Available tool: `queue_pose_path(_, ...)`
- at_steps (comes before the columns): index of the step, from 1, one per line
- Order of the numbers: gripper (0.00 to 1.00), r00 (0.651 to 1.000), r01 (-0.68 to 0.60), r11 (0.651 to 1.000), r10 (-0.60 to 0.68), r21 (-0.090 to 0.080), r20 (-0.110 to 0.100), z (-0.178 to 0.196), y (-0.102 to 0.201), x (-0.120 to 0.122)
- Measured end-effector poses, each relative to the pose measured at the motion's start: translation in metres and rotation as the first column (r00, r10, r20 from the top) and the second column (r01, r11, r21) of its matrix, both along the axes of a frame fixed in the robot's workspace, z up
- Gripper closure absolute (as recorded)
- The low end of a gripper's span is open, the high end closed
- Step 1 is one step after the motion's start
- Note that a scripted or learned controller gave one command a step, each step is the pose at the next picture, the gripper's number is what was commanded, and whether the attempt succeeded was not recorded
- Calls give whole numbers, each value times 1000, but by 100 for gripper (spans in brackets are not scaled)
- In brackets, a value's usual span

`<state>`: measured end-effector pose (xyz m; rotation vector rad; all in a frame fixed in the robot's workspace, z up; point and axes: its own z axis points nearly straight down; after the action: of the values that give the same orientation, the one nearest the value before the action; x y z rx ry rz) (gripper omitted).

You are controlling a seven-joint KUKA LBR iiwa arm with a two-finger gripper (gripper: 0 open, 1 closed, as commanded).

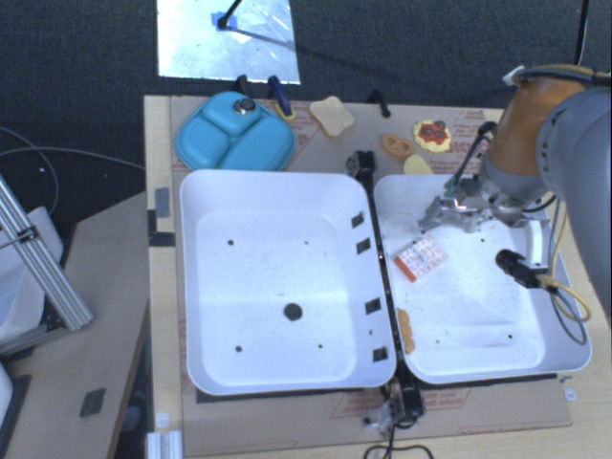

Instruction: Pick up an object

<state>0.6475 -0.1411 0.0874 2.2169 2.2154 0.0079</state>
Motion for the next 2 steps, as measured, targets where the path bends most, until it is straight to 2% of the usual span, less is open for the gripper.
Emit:
queue_pose_path(1,0,1000,-1,1000,1,3,-5,0,-67,23)
queue_pose_path(2,0,1000,0,1000,0,-3,3,2,-67,-76)
